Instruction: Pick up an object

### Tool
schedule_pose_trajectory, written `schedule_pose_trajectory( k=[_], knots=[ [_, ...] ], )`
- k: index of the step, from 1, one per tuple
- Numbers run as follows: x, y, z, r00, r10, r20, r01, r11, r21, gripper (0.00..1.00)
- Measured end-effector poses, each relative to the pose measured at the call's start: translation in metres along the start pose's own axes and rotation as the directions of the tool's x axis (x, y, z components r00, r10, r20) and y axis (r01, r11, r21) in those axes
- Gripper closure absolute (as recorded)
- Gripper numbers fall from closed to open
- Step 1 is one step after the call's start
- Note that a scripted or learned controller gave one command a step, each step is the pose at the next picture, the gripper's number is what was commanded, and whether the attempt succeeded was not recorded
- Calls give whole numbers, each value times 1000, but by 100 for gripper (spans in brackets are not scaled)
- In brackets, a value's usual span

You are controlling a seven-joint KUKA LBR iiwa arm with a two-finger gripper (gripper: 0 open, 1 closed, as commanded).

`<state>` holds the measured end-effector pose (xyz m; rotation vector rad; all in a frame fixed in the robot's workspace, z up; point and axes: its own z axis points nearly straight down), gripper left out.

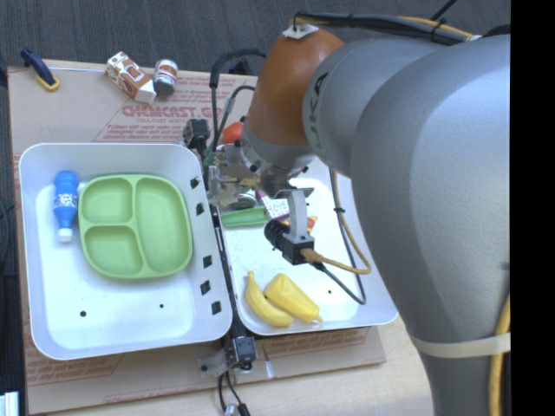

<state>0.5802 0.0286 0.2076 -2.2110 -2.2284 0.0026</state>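
End effector low in the right bin, green bar just beneath it, bananas toward the near rim.

Camera view: the grey arm with its orange band reaches in from the right, and the end effector (232,183) hangs over the far-left part of the right bin (364,317), close to the divider; whether it is open or closed cannot be told. A flat, matte green bar (244,217) lies just below it, long axis across the bin. Two smooth, curved yellow bananas (279,301) rest nearer the front rim, well apart from it. In the left bin (52,336) sit a glossy green divided plate (135,225) and a blue-capped bottle (66,203).
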Motion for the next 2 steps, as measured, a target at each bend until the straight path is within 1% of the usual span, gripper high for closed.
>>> schedule_pose_trajectory(
  k=[1, 2],
  knots=[
    [-47, -102, -15, 1000, 2, 1, -2, 1000, 0, 100],
    [-47, -102, -15, 1000, 2, 1, -2, 1000, 0, 0]
  ],
)
